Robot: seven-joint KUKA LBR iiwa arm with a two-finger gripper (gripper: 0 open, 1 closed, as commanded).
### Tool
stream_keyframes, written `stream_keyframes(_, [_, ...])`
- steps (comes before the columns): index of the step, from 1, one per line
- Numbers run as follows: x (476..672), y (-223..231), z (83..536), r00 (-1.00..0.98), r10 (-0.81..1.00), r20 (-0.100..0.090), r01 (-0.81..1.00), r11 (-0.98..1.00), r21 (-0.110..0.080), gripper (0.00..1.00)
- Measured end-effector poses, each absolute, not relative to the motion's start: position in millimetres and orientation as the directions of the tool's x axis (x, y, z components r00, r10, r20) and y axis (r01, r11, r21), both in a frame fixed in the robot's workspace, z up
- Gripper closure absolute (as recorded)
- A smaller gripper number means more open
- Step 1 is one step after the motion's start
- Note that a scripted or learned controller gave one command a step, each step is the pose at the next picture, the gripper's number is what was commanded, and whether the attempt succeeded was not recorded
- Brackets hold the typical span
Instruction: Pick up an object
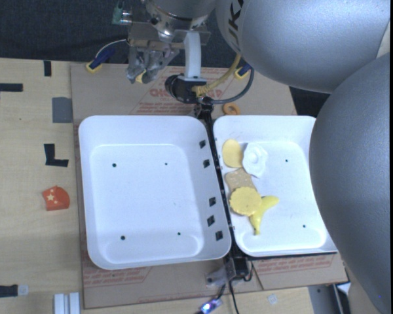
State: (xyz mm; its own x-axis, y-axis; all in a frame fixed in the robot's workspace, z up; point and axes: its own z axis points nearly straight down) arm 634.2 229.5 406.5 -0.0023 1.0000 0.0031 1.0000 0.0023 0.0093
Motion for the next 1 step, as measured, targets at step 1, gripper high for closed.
stream_keyframes(1, [654.6, 234.1, 479.8, -0.003, 1.000, 0.003, 1.000, 0.003, 0.007, 1.00])
